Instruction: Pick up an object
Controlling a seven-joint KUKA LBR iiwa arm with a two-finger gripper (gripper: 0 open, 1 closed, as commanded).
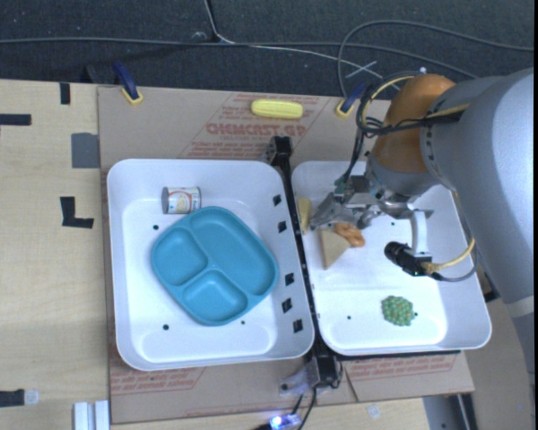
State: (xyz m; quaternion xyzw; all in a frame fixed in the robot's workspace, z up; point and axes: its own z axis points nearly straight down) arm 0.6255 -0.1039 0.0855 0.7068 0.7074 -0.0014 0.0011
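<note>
My gripper (345,217) is low in the right bin (448,334), near its back left part, and stands open. Just under and in front of it lies a small orange object (349,234), touching a tan wedge (332,251); the view does not show it gripped. A thin yellow piece (303,213) lies against the bin's left wall. A green round clump (397,310) rests near the front of this bin. In the left bin (125,330) lie a blue divided plate (213,263) and a small tin can (180,200) on its side.
A yellow banana-shaped item (276,108) lies on the cardboard behind the bins. A black cable with a yellow wire (412,260) hangs off the wrist over the right bin. Clamps (127,88) hold the cardboard at the back corners.
</note>
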